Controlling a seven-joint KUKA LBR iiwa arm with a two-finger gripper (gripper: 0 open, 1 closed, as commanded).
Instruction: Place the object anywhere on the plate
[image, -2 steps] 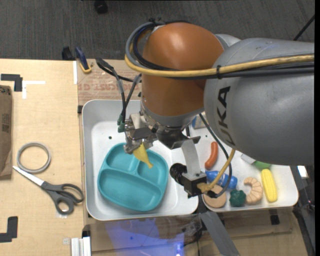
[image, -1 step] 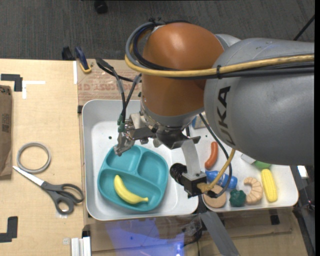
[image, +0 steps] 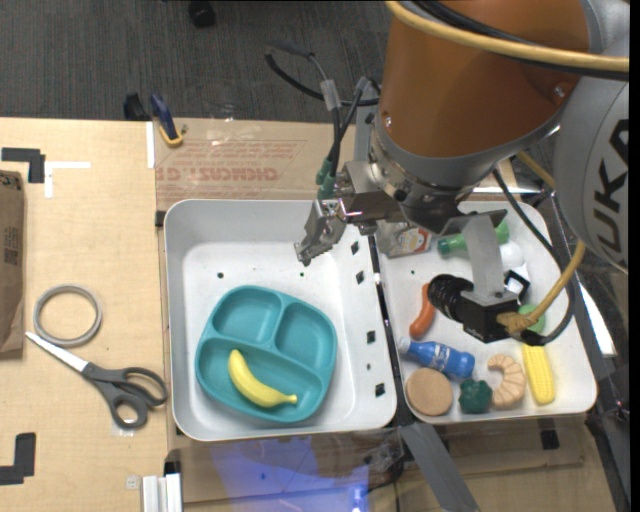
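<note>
The fingers (image: 318, 240) look apart, pinching nothing, above the teal plate (image: 300, 345). A yellow curved banana (image: 258, 383) lies in its lower-left part.

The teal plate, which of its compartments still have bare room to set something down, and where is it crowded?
On the teal plate, the two upper compartments are bare: the left one beside the bin wall, the right one nearer the divider between bins. The long lower compartment holds the banana. The left bin has bare floor above the plate, under the gripper. The right bin is crowded with toy food.
</note>
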